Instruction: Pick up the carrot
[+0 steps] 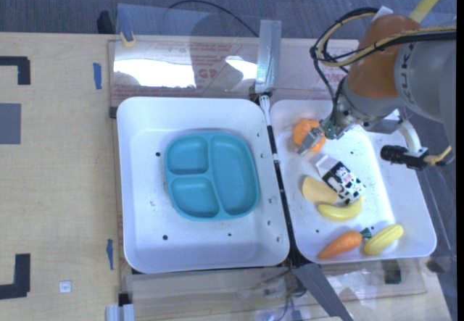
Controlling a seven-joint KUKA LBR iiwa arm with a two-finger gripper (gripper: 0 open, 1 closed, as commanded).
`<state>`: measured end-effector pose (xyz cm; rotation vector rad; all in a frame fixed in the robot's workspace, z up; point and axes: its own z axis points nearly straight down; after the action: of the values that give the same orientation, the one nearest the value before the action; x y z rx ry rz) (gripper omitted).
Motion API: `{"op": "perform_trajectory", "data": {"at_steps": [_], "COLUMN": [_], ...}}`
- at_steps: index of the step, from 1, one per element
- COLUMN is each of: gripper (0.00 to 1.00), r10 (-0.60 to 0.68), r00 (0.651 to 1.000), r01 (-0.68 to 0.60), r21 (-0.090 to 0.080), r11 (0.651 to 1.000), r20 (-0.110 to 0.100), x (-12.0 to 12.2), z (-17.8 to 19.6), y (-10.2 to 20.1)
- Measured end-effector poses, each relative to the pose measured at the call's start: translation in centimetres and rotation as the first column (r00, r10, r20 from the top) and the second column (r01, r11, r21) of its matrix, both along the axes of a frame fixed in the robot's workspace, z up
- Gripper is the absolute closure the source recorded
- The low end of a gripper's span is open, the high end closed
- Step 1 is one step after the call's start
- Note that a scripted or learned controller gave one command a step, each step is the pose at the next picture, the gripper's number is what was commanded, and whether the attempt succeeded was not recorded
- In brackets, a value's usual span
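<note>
**A:** Carrot point(341, 243) first: where do you see it in the camera view?

**B:** You'll find it in the right bin point(406, 189), down at about six o'clock on the bin floor, lying flat with its green top toward three o'clock. That top is just beside a yellow fruit point(383, 238) near the bin's lower right rim.

**A:** And the gripper point(319, 135)?

**B:** You have it well apart from the carrot, up at about eleven o'clock in the same bin. It hangs at an orange piece point(304, 129) there. From this slant you cannot tell whether the fingers are spread or closed, nor whether anything sits between them.

**A:** What lies between the two?

**B:** You'll see a black-and-white cow toy point(342, 180) near the bin's middle, touching a pale yellow piece point(317, 188) at its nine o'clock, with a banana point(339, 210) just below them.

**A:** The other bin?

**B:** Your left bin point(138, 189) holds a blue divided plate point(212, 174) at its centre, three sections, lying flat.

**A:** The arm point(406, 73)?

**B:** You see it reaching in from three o'clock, orange band above the wrist, cables looping over it.
</note>
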<state>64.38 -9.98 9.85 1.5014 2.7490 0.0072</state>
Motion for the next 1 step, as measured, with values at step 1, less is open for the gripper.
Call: {"op": "perform_trajectory", "data": {"at_steps": [1], "gripper": [1.0], "r10": [-0.159], "r00": [0.987], "r01": [0.159], "r21": [0.006], "r11": [0.987], "r20": [0.002], "x": [-1.25], "z": [9.14], "y": [13.35]}}
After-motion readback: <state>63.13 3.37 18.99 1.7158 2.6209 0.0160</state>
